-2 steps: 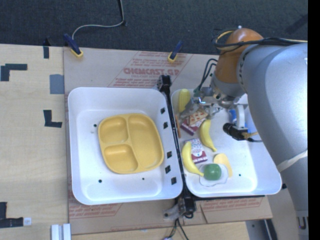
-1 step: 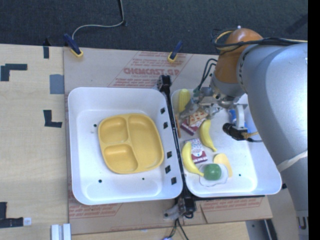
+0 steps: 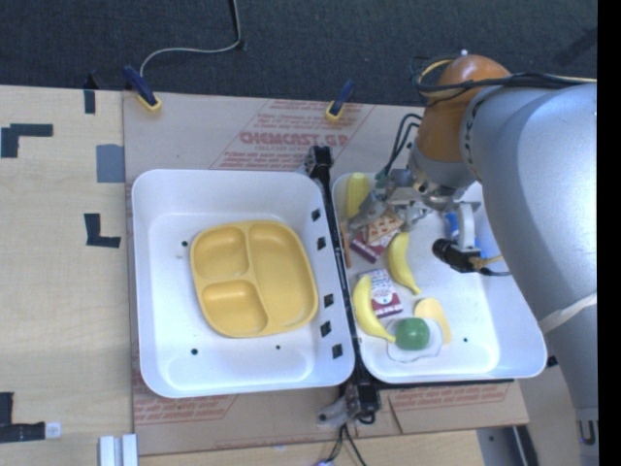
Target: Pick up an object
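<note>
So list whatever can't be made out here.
- Right bin: in the camera view, its right side is covered by the arm.
- Packet: its upper end is tucked under the pincer; whether they touch is unclear.
- Carton: the print is too small to read.
</note>
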`<action>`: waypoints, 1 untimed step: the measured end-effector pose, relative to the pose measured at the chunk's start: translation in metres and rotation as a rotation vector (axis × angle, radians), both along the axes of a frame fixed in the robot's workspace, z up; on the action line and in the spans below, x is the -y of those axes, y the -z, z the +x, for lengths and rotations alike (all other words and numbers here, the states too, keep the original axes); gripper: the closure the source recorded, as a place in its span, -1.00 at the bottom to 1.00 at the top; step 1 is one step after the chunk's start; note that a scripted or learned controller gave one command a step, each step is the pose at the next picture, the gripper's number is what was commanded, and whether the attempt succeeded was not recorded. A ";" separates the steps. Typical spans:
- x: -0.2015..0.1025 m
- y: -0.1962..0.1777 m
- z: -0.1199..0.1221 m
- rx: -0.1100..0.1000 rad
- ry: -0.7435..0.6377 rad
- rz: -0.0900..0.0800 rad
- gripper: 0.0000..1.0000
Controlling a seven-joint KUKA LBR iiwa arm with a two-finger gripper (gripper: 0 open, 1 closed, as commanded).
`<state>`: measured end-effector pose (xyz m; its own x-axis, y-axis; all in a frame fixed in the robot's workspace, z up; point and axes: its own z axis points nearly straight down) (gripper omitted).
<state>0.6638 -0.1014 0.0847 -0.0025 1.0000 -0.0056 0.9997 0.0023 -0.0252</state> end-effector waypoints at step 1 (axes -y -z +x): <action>0.000 0.000 0.000 0.000 0.000 -0.001 -1.00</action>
